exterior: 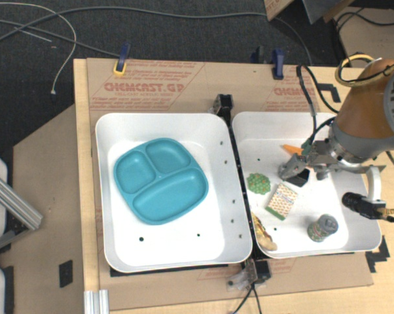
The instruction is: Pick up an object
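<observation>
Where the arm [370, 110] reaches in from the right, its gripper [300, 169] is seen low over the right bin [249, 136], close to an orange piece [290, 150] lying just beyond it. Whether the fingers are apart or together cannot be told, and nothing can be made out between them. Near the gripper a green lump [258, 183] and a patterned packet [282, 202] are found, just beside each other. A small grey can [323, 227] is placed nearer the front edge, and a yellowish scrap [264, 233] lies at the bin's front left corner. A blue divided plate [161, 179] is held in the left bin [108, 136]. Both bins are carried by a cardboard-covered worktop [86, 110].
</observation>
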Action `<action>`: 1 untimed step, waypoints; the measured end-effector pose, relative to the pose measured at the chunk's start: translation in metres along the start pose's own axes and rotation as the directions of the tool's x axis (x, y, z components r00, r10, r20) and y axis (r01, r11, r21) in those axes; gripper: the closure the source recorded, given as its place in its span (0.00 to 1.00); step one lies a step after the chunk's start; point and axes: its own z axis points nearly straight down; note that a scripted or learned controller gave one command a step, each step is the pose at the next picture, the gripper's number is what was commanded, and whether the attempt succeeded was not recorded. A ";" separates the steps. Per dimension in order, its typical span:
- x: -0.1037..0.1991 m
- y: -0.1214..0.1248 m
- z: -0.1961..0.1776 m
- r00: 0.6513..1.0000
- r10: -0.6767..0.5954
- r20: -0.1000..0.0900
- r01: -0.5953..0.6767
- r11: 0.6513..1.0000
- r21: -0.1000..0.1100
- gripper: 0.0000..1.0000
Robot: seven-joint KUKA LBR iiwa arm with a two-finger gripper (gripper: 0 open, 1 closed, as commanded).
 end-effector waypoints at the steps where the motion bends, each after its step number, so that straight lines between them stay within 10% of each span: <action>1: 0.000 0.001 -0.014 1.000 0.000 0.001 0.000 1.000 -0.006 1.00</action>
